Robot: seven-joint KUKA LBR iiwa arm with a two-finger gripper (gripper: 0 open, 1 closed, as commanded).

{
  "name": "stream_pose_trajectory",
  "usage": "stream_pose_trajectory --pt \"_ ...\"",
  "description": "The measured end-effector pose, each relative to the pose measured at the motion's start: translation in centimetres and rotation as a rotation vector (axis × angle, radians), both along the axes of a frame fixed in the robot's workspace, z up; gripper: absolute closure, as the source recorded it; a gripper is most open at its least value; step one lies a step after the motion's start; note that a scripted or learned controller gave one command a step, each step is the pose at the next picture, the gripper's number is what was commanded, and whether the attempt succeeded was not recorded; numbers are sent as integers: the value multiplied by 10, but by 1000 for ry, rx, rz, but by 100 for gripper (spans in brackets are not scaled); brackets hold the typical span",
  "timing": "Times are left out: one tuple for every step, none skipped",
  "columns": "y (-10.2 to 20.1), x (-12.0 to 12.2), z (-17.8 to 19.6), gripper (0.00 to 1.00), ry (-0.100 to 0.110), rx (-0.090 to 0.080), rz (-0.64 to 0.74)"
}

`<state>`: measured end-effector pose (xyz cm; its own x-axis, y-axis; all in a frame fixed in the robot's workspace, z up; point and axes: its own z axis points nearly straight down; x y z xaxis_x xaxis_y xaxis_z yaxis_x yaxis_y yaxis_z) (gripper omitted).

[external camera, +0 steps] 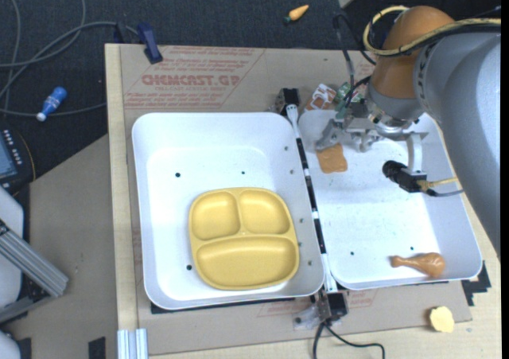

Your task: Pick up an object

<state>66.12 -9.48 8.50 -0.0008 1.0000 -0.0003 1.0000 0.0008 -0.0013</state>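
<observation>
Gripper (pixel 347 136) low over the far-left corner of the right bin (pixel 374 226), at a flat brown slice (pixel 332 160).

The grey arm reaches in from the right, and the gripper sits directly above the upper edge of the slice, which looks like a piece of toast and lies on the bin floor close to the wall shared by the 2 bins. The view is too cluttered there to tell whether the claw is released or clenched, or whether it touches the slice. An orange toy drumstick (pixel 417 263) lies near the right bin's near-right corner, well apart from the gripper. The left bin (pixel 159 150) holds a yellow plate (pixel 242 236) with 3 compartments, lying flat toward its near side.
</observation>
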Motion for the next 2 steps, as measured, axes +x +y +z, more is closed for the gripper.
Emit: stream_pose_trajectory --pt "4 6 0 0 -4 -1 0" --pt "3 -2 0 0 0 0 -1"
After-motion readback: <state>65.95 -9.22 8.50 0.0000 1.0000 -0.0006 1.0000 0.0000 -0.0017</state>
